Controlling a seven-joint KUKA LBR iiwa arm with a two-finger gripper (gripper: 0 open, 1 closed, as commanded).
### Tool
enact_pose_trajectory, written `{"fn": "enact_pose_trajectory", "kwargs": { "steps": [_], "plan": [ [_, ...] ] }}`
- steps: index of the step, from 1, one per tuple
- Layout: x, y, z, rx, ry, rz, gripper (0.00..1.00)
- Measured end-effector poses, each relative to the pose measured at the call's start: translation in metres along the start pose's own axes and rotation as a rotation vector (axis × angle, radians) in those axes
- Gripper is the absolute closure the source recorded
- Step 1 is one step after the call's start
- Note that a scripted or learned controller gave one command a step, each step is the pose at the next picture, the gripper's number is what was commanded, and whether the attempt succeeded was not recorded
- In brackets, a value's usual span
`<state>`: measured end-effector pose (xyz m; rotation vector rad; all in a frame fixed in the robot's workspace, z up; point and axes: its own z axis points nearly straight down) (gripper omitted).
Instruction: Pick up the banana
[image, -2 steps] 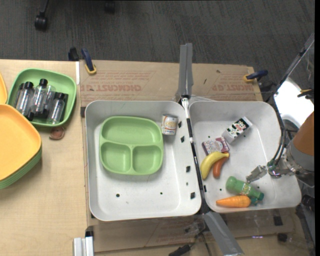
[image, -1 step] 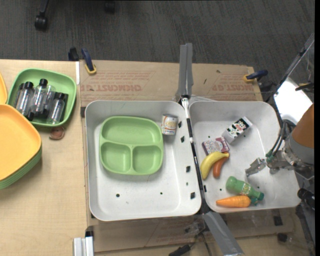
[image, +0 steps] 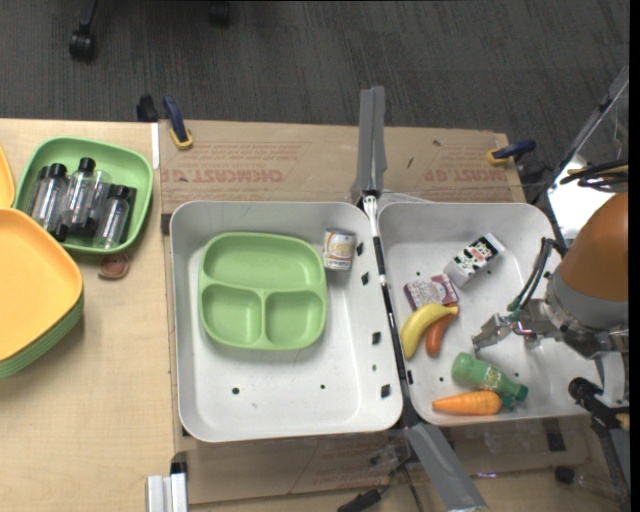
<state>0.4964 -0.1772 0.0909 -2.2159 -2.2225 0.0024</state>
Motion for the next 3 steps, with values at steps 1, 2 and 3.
{"fn": "enact_pose_trajectory", "kwargs": {
  "steps": [1,2,3],
  "plan": [
    [-0.045,-0.019,-0.057,-0.003,-0.003,-0.223,0.0],
    [-0.046,-0.019,-0.065,-0.004,-0.003,-0.222,1.0],
    [-0.045,-0.02,-0.023,0.0,0.0,-0.05,1.0]
  ]
}}
